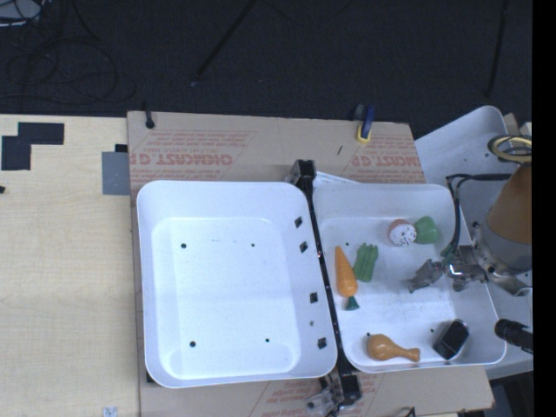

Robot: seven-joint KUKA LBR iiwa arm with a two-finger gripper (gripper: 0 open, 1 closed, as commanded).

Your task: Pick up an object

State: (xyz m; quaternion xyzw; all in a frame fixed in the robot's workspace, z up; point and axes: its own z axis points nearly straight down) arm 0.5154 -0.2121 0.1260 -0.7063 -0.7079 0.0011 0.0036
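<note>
In the right bin [486, 354], end effector [427, 276] beside carrot [346, 274].

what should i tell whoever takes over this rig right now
Gripper: low inside the right bin, near its right side, with nothing visibly held.
Things: all in the right bin. Carrot and green toy by the divider; white ball and green lump at the back; yellow drumstick-like toy and black block at the front.
Done: nothing picked up.
Left: grasp one object and lift it.
</note>
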